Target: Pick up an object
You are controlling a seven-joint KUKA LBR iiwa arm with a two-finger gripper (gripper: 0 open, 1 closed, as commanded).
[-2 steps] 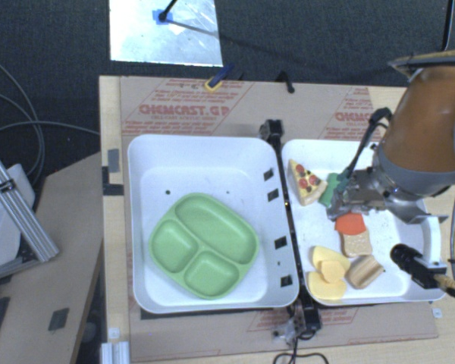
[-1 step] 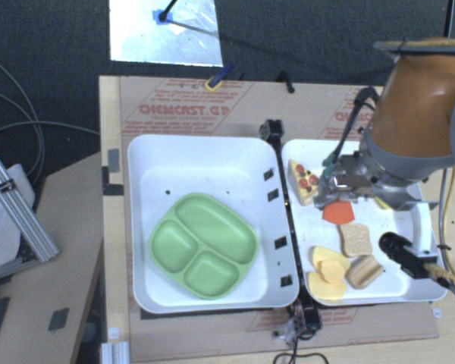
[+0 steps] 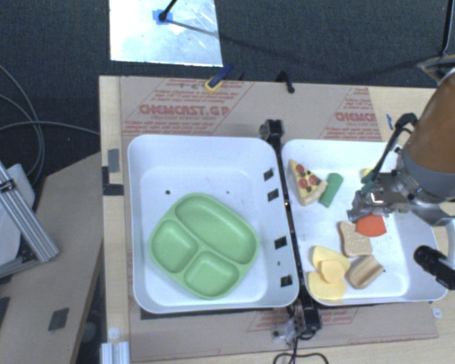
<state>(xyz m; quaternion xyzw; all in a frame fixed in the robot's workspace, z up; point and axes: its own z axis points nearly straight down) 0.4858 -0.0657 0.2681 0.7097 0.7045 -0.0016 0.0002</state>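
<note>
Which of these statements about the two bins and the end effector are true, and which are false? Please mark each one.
1. The green divided plate lies in the left bin. True.
2. The pizza slice lies in the left bin. False: it lies in the right bin, beside the green cylinder.
3. The end effector is over the right bin, close above the red piece. True.
4. The bread slice lies on the green plate. False: it lies on the right bin's floor.
</note>
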